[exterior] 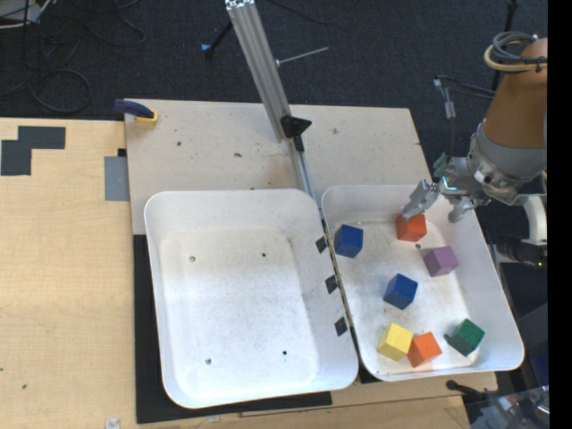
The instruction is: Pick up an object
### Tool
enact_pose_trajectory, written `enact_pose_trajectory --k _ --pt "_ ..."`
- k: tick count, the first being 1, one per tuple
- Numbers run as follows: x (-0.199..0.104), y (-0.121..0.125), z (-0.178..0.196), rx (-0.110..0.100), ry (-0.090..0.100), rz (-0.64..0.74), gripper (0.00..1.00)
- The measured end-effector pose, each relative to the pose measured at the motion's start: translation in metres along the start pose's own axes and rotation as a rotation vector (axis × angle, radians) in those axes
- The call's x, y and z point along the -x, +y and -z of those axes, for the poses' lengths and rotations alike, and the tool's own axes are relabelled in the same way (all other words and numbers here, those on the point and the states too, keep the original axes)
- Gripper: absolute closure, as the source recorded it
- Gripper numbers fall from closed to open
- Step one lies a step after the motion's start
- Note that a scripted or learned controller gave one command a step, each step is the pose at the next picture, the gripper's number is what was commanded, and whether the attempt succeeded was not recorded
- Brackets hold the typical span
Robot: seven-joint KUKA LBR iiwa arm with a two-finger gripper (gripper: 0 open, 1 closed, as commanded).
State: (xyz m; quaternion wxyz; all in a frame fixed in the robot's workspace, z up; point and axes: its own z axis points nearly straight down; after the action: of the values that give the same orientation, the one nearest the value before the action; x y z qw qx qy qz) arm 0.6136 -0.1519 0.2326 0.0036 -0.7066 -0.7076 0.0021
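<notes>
Nothing lifted yet: pincer (440, 203) spread apart, hanging over red cube (411, 228) at frame right, grasp pending.

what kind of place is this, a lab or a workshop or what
Most likely a robotics lab set up for grasping trials: a robot arm reaches over two white bins, coloured blocks like the red one lie in the right bin, and cables trail across the dark floor.
</notes>
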Motion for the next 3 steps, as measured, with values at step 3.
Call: enact_pose_trajectory --k 3 --pt "0.006 0.001 -0.105 0.0 -0.001 -0.002 0.0"
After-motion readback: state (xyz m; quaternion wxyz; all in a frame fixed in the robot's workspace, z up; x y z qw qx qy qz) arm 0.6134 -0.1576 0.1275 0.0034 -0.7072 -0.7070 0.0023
